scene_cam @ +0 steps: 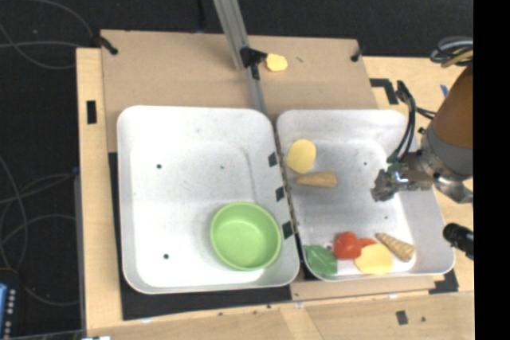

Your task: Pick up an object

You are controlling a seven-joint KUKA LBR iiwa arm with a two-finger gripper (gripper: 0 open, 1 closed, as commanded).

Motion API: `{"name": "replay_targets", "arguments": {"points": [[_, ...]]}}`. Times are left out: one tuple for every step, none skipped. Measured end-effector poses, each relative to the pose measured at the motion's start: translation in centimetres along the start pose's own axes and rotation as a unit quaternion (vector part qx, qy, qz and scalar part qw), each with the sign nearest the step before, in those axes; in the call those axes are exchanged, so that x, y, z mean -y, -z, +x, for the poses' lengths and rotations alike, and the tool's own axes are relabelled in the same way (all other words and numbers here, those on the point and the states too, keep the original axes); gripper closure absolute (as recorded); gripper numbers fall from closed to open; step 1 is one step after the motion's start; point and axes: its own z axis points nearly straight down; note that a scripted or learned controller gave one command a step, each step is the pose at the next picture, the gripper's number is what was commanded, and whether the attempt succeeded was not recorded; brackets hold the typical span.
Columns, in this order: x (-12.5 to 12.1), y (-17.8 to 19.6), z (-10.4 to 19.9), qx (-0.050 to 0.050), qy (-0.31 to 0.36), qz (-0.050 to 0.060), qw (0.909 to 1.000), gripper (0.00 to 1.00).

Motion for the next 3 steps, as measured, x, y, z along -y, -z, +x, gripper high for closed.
{"name": "replay_targets", "arguments": {"points": [[-0.2,4.4,-0.1,0.000,0.001,0.000,1.0000,1.00],[-2.6,3.4,5.4,-0.001,0.002,0.003,1.0000,1.00],[-4.7,2.3,9.6,-0.001,0.001,0.003,1.0000,1.00]]}}
